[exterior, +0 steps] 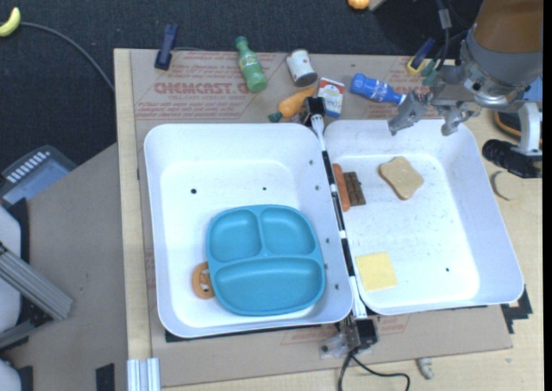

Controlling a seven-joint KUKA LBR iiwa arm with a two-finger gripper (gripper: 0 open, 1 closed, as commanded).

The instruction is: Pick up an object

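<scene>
Nearest me, the yellow cheese slice [377, 271] lies flat in the right bin [483, 234], a poor first choice since it offers my fingers no edge. The bacon strip [348, 188] hugs the bin's left wall, too tight to straddle. In the left bin [172, 173], the blue divided plate [264, 258] half covers a pretzel [202, 280]. The toast slice [401, 177] sits in open floor, so I judge it the likeliest pick. My gripper [429, 118] hangs spread wide and empty over the far rim, above and beyond the toast.
</scene>
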